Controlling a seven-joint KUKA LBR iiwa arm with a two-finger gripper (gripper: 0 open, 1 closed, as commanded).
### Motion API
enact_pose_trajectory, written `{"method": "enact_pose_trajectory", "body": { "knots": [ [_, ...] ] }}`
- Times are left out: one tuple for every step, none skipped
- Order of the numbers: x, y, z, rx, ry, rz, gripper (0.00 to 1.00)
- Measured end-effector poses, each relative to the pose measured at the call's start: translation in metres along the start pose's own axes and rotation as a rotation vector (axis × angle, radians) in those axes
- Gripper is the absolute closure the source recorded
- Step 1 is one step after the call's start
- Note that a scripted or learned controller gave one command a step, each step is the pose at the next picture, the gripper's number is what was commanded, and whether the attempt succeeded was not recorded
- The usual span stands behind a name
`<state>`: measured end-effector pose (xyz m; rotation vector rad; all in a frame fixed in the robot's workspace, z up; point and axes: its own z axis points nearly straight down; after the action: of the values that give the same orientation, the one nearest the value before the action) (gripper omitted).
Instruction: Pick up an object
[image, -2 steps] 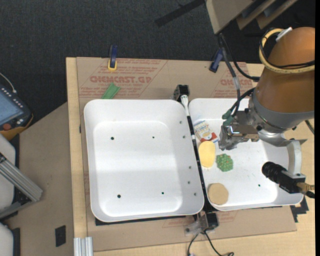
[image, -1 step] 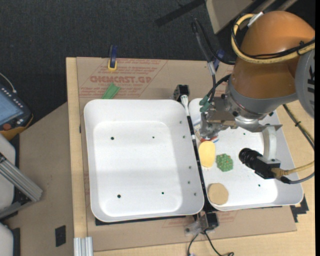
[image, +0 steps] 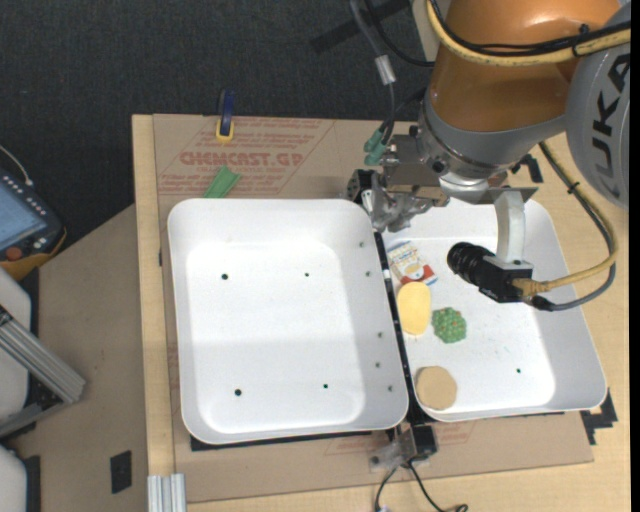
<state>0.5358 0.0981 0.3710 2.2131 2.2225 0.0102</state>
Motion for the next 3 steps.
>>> {"method": "enact_pose_trajectory", "body": {
  "knots": [
    [-0.009,-0.06,0.045,0.018,-0.002,0.007,1.0],
    [0.006,-0.057,0.037,0.006,-0.001,0.002,1.0],
    [-0.087,-0.056,0.016,0.002,-0.004,0.014,1.0]
  ]
}}
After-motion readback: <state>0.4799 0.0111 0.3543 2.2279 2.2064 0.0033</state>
